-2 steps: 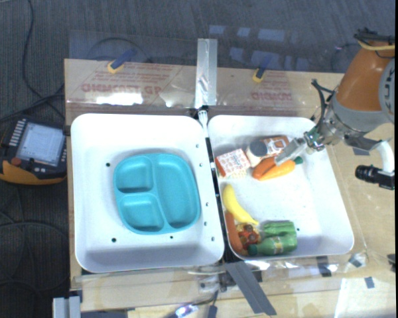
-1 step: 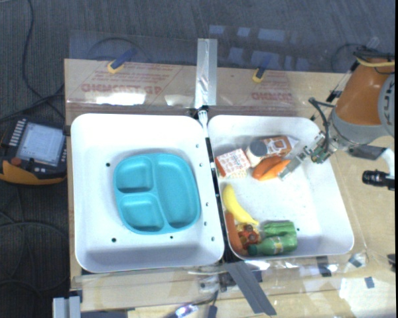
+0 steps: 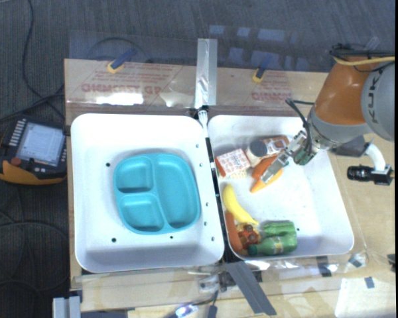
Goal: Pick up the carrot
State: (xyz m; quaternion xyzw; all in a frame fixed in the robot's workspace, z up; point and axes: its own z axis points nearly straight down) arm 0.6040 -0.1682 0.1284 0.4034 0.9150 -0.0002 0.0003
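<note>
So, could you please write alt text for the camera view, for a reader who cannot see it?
A grey and orange robot arm reaches from the right into the right bin, its gripper down at an orange carrot. A banana, a green bottle and small food packs lie nearby; the left bin holds a blue divided plate.

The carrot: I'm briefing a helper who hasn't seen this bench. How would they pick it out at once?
Look in the right-hand white bin, in its upper middle, where the gripper reaches in. The carrot lies slanted right at the gripper's tip, just right of a small red-and-white box. It is the bin's only plain orange, tapering piece, unlike the yellow banana below.
</note>
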